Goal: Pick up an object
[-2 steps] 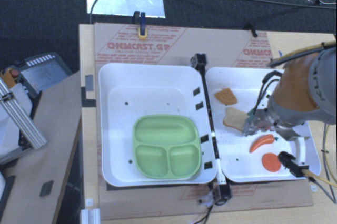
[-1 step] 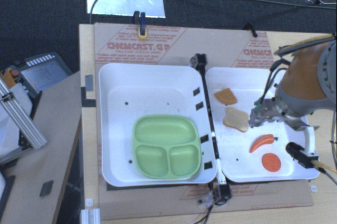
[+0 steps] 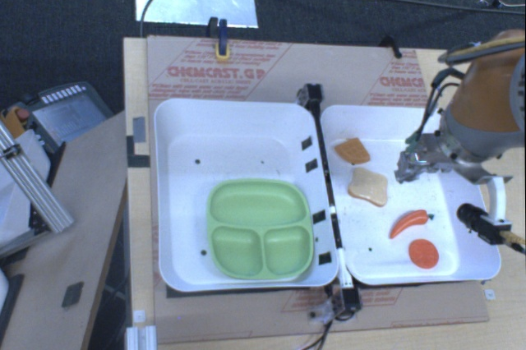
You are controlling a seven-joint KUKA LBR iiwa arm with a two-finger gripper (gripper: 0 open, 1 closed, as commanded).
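Note:
The right bin (image 3: 460, 262) holds several food pieces: a tan cracker-like square (image 3: 352, 150), a pale bread-shaped piece (image 3: 368, 186), an orange-red pepper (image 3: 408, 222) and a red disc (image 3: 423, 253). My gripper (image 3: 408, 168) hangs low over the bin's middle, to the right of the bread piece and above the pepper. From this angle the tips merge into one dark grey mass, with nothing seen held.
In the left bin (image 3: 177, 143) lies a green three-compartment plate (image 3: 260, 228). A black clip strip (image 3: 321, 168) runs along the seam between the bins. A grey device (image 3: 66, 114) and a metal rail (image 3: 33, 184) sit off the bench at left.

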